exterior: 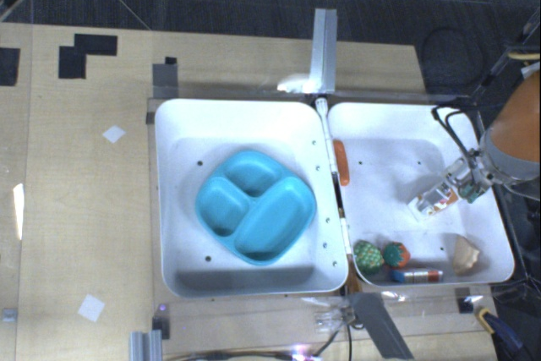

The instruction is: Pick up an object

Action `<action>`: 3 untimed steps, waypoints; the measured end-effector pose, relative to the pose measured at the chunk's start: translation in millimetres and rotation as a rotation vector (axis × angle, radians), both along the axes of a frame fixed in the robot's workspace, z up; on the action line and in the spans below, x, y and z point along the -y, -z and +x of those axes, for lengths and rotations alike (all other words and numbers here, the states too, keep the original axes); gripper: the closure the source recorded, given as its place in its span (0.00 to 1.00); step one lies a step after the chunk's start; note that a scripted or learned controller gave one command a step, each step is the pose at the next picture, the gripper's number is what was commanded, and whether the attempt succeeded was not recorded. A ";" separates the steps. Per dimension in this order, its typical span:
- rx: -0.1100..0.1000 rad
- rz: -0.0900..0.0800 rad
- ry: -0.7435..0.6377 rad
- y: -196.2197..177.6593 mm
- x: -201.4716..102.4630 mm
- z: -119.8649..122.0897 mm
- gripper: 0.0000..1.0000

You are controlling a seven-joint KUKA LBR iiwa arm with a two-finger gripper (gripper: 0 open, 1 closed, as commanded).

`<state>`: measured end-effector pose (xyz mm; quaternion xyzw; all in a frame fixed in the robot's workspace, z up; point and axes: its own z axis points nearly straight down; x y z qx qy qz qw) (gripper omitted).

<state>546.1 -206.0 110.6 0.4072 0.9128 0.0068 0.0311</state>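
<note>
My gripper [433, 202] hangs over the right part of the right bin [380, 139], its tip low near the white floor. The grey arm with its orange band [514, 131] comes in from the right edge. Along the bin's front wall lie a green knobbly ball [367, 254], an orange and green ball [395, 254], a red and blue marker [416, 275] and a beige lump [465, 253]. The beige lump is the closest of these to the gripper, a little below and right of it. A thin orange stick [340, 161] lies against the bin's left wall.
The left bin [177, 182] holds a blue divided plate [256, 205] at its middle. A metal post [325, 51] rises behind the divider between the bins. Black cables [452, 118] loop over the right bin's far right corner.
</note>
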 end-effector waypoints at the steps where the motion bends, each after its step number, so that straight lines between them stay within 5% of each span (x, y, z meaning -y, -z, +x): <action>1: 0.007 0.002 -0.003 -14.3 -2.9 3.2 1.00; 2: 0.005 0.002 -0.002 -13.8 -2.8 2.7 0.00; 3: -0.054 0.013 0.035 -9.9 -11.7 8.5 0.00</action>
